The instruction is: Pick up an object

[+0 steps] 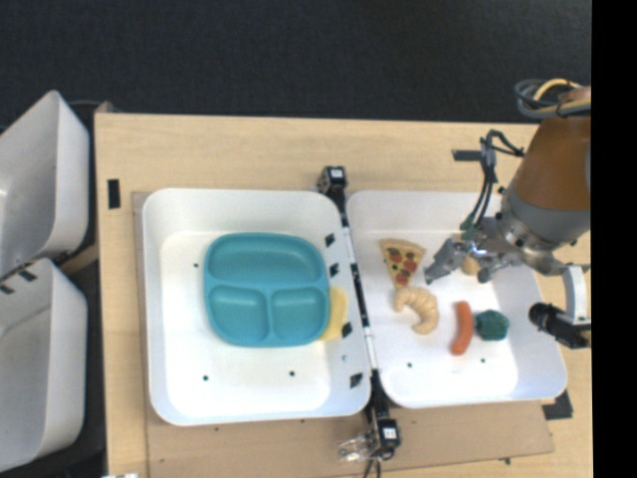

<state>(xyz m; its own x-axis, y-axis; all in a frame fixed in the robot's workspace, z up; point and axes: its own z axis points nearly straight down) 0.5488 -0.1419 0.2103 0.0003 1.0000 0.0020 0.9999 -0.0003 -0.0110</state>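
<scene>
A teal divided plate (267, 288) lies in the left bin (179, 386).

Two bins (159, 267), five toy foods (422, 307)

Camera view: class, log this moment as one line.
gripper: open, above right white bin | nearest: pizza slice toy, tan croissant toy | held: nothing | left white bin: teal divided plate

This looks like a robotics lab, not a kitchen. A pale wooden bench (249, 152) stands on dark carpet (249, 38), carrying two shallow white bins (159, 267) clipped together side by side. The food in the right bin is toy stuff, a plastic pizza slice (402, 260) and croissant (419, 307). The grey and orange arm (552, 182) reaches in from the right.
</scene>
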